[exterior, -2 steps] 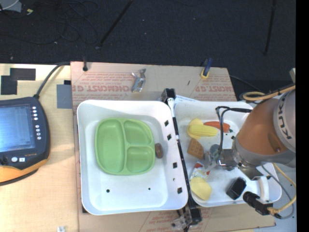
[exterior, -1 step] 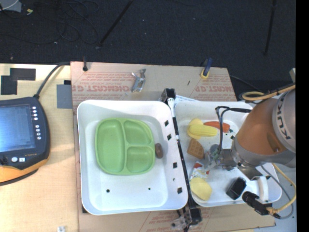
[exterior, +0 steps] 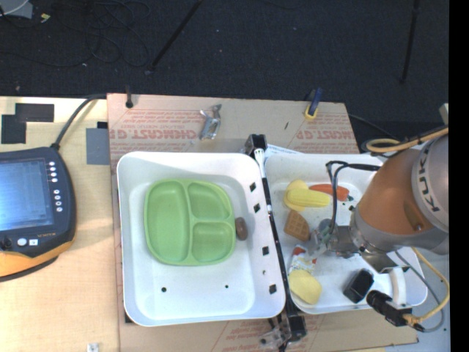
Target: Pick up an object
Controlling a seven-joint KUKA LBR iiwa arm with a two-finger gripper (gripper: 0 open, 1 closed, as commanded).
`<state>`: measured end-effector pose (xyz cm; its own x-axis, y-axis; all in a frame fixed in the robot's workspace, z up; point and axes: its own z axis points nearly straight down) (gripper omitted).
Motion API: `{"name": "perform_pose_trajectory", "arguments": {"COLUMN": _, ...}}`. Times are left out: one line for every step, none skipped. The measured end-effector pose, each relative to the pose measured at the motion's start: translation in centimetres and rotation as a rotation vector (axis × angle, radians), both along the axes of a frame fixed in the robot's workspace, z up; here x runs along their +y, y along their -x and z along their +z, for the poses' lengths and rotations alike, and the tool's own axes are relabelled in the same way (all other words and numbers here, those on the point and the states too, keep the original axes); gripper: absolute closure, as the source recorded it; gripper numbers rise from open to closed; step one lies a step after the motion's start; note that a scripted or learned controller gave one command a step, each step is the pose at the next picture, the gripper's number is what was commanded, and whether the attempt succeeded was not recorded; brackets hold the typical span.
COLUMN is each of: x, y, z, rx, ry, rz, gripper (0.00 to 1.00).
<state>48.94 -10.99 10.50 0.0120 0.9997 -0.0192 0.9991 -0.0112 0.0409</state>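
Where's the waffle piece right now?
In the right bin, near its left wall: the waffle piece lies just below the yellow toy, above the lemon.

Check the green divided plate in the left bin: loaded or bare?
Bare. All three compartments of the green plate show plain green; a small brown object sits beside its right rim.
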Motion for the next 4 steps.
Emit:
{"name": "perform_pose_trajectory", "arguments": {"x": 0.1, "y": 0.0, "z": 0.0, "rx": -0.001, "ry": -0.001, "rz": 0.000, "gripper": 0.00}}
{"name": "perform_pose_trajectory", "arguments": {"x": 0.1, "y": 0.0, "z": 0.0, "rx": -0.001, "ry": -0.001, "rz": 0.001, "gripper": 0.00}}
{"name": "perform_pose_trajectory", "arguments": {"x": 8.1, "y": 1.1, "z": 8.6, "rx": 0.038, "ry": -0.023, "rz": 0.020, "gripper": 0.00}}
{"name": "perform_pose_trajectory", "arguments": {"x": 7.6, "y": 1.2, "z": 8.9, "rx": 0.051, "ry": -0.021, "rz": 0.015, "gripper": 1.00}}
